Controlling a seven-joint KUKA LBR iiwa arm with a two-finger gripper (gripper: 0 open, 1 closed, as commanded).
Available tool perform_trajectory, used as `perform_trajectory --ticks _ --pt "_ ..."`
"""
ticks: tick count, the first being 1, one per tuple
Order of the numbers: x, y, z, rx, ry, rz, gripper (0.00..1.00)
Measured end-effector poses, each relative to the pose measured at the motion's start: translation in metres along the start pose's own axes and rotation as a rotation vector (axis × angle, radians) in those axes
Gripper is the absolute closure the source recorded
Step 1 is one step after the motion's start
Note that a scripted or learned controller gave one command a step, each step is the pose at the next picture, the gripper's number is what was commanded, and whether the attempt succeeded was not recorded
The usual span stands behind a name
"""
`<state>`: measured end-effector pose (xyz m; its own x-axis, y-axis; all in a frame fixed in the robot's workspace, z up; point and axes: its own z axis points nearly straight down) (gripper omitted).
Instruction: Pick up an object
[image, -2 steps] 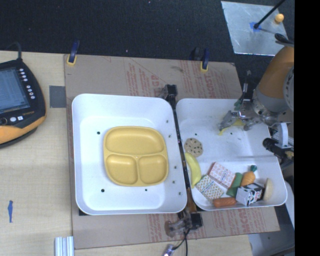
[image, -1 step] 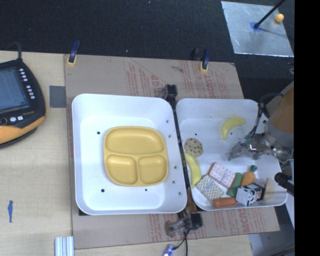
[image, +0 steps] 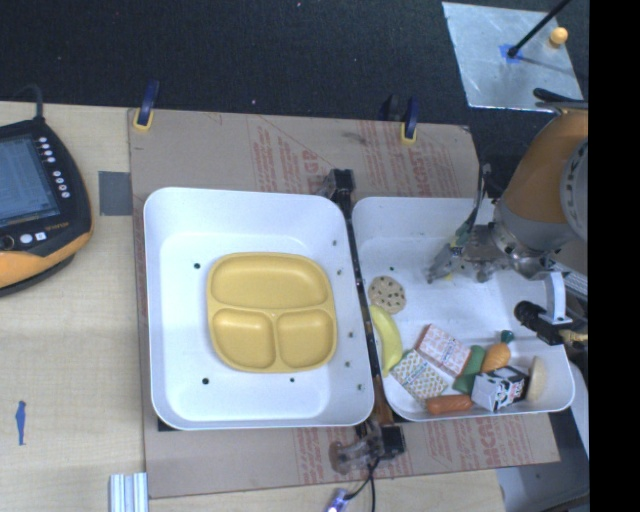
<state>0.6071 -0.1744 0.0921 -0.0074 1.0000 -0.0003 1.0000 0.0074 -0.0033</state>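
- Camera view: 2 shallow white bins sit side by side on a cardboard sheet; left bin (image: 170, 300), right bin (image: 410, 225).
- Left bin holds a yellow divided plate (image: 272, 310) with 3 compartments, lying flat near the bin's middle.
- Arm (image: 545, 190) reaches in from the right, over the right bin's upper half.
- Gripper (image: 447, 266) hangs low over bare bin floor, its 2 fingers spread apart, nothing between them.
- Objects cluster along the right bin's lower part, apart from the gripper.
- Round speckled cookie (image: 386, 293) lies by the bin's left wall, nearest the gripper.
- Banana (image: 387, 337) lies just below the cookie, along the same wall.
- 2 patterned packets (image: 430, 362) overlap beside the banana.
- Orange sausage-shaped piece (image: 449, 404) rests at the lower rim.
- Black-and-white carton (image: 499, 389) stands near the lower right corner, a carrot-like piece (image: 494, 355) just above it.
- Teach pendant (image: 35, 200) lies on the bench at far left.
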Motion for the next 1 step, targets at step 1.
perform_trajectory --ticks 1 --pt "-0.0241 0.0492 -0.0002 -0.001 0.001 0.003 0.00"
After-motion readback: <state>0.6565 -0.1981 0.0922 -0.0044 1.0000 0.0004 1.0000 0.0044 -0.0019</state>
